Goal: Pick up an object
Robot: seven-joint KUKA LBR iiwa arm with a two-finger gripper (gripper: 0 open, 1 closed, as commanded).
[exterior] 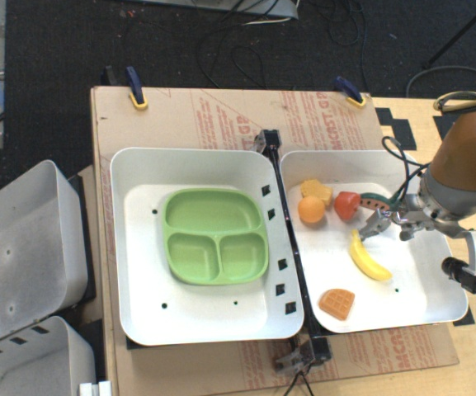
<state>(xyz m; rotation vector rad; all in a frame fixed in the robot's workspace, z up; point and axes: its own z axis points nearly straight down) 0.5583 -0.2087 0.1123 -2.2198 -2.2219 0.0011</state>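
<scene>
The right bin (435, 304) holds a banana (369, 259), an orange ball (311, 210), a yellow block (316, 191), a red fruit (346, 205) and a tan waffle-shaped piece (336, 304). My gripper (387, 228) hangs low over this bin, just right of the red fruit and above the banana's upper end. Its fingers are spread open with nothing between them. The arm's orange band and grey wrist cover the bin's right rim.
The left bin (134, 221) holds a green three-compartment plate (217, 236). A black divider (283, 221) runs between the bins. Bare bin floor lies right of the banana and around the waffle piece. Grey tubs (23, 246) stand off the bench at left.
</scene>
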